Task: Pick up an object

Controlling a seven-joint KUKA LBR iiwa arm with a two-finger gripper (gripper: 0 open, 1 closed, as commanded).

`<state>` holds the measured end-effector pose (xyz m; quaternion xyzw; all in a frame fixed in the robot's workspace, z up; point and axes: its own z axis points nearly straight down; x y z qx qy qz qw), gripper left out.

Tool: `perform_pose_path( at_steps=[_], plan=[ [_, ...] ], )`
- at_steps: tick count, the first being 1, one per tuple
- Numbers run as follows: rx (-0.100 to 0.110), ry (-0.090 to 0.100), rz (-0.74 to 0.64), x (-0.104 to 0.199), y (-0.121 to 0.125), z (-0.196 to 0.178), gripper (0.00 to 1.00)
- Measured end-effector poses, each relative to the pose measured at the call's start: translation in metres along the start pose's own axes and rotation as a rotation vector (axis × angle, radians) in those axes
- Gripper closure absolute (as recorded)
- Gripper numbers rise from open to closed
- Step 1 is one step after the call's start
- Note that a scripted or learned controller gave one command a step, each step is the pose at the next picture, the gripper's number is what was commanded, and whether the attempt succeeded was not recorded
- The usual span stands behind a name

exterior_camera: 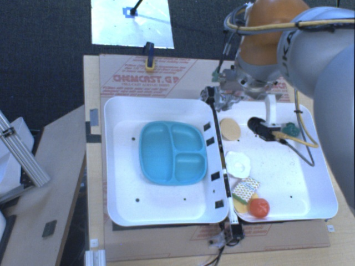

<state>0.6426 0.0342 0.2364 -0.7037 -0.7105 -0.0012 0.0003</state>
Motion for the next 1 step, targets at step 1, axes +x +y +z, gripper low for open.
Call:
perform_pose_path(
  at_steps=[1],
  plan=[
    [-0.002, 0.0, -0.001, 0.0624, 0.0036, -0.0023, 1.0]
  ],
)
